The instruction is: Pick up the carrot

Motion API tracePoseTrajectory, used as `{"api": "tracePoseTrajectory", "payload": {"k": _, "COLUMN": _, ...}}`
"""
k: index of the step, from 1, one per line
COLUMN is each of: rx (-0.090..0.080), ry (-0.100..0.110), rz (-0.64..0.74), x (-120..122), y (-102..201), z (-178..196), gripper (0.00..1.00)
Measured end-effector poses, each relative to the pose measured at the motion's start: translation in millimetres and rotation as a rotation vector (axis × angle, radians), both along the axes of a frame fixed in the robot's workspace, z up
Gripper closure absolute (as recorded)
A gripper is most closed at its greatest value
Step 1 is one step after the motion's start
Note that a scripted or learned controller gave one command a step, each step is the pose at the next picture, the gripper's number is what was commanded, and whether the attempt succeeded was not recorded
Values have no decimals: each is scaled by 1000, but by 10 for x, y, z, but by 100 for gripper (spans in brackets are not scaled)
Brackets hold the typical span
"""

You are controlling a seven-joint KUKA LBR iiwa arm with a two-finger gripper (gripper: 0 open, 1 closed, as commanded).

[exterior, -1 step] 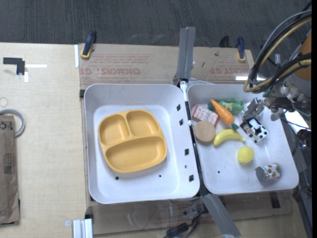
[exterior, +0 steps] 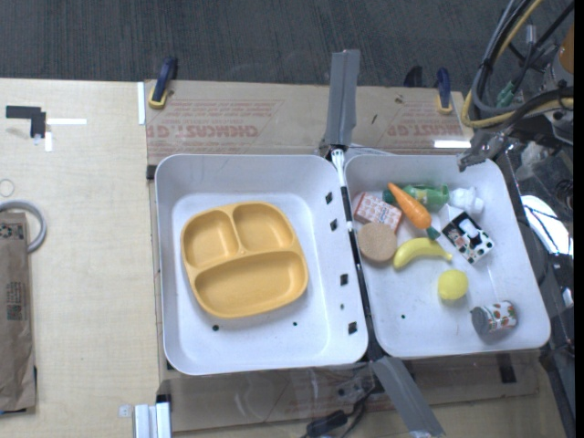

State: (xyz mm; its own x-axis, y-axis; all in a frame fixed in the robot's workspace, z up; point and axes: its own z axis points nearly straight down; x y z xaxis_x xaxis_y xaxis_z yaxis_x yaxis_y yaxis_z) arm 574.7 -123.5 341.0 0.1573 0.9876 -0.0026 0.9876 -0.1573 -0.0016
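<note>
1. Carrot (exterior: 410, 205): lies in the right bin (exterior: 520, 245), near its far wall, between the pink packet (exterior: 377, 212) and the green bottle (exterior: 425, 192); not yet lifted.
2. Gripper (exterior: 481, 149): at the bin's far right corner, well apart from the carrot; state of fingers cannot be told.
3. Remaining: approach, grasp, lift.

Yellow plate (exterior: 244, 259) — banana (exterior: 421, 251), lemon (exterior: 453, 285) apart.

Robotics lab: pale wooden tabletop (exterior: 82, 245), two clamped white bins (exterior: 173, 272), cardboard sheet (exterior: 237, 117), cable bundle (exterior: 511, 53), tape markers (exterior: 64, 122).
</note>
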Motion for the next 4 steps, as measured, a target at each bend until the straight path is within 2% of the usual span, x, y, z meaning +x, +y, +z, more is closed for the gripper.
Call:
{"api": "tracePoseTrajectory", "payload": {"k": 1, "rx": 1, "ry": 1, "rz": 50, "x": -110, "y": 406, "z": -1274, "gripper": 0}}
{"api": "tracePoseTrajectory", "payload": {"k": 2, "rx": 2, "ry": -1, "rz": 408, "x": 310, "y": 276, "z": -2272, "gripper": 0}}
{"api": "tracePoseTrajectory", "payload": {"k": 3, "rx": 1, "ry": -2, "rz": 572, "x": 294, "y": -2, "z": -2491, "gripper": 0}}
{"api": "tracePoseTrajectory", "payload": {"k": 4, "rx": -1, "ry": -3, "rz": 568, "x": 298, "y": -22, "z": -2394, "gripper": 100}}
